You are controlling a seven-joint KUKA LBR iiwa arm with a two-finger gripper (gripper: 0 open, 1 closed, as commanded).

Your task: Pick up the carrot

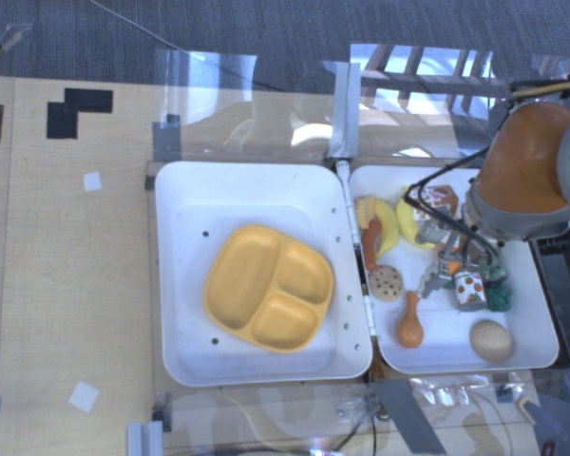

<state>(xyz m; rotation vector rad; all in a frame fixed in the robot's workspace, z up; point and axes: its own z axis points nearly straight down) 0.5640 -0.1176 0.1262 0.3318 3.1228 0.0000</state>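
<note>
Gripper (444, 275), fingers apart and holding nothing, hovers mid-bin, the slim orange carrot (371, 240) lying lengthwise along the right bin's (541, 350) left wall.

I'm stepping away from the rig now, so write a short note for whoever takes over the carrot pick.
Gripper: over the middle of the right bin, nothing visibly between its fingers.
Carrot: lying along the right bin's left wall, beside the banana, above the cookie.
Yellow divided plate sits in the left bin.
Done: nothing yet; the carrot is not picked.
Left: move left to the carrot, grasp it, lift it.
</note>
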